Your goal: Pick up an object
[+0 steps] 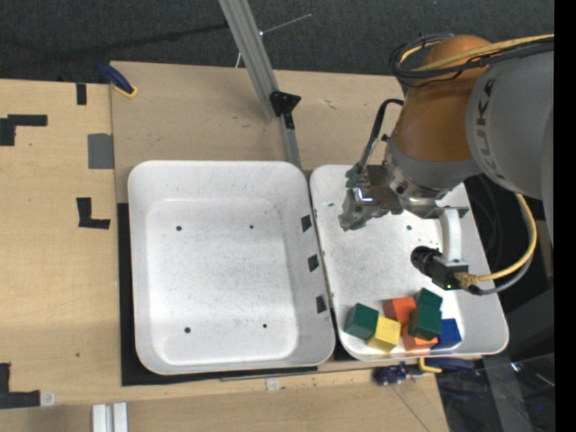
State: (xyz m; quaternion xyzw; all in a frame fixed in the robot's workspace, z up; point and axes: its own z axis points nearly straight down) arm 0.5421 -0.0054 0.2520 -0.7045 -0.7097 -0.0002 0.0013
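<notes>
**Blocks wait in the corner while the arm hangs above**

The blocks sit in a small pile at the lower right of the frame, in the near corner of the right bin. There is a green block, a yellow block, an orange block, a darker green block and a blue block. They are all touching or just beside each other (a tight little heap, so it is hard to see where one ends and the next one starts).

From the camera view, the gripper is in the upper part of the right bin, near its left wall. It is well apart from the pile. The arm comes in from the upper right of the frame and covers much of the bin's far end. I cannot tell if the fingers are wide or closed, because they look dark and blurry from up here. Nothing can be seen between them, so I would not say it has hold of anything.

The left bin fills the middle of the frame.

I think the job is at the start: nothing is picked up yet. The next move calls for the gripper to travel down the frame to the pile, line up over one block and go down on it. The green block looks easiest, since it sits at the left edge of the heap. The crowding could make the grab slip.
</notes>
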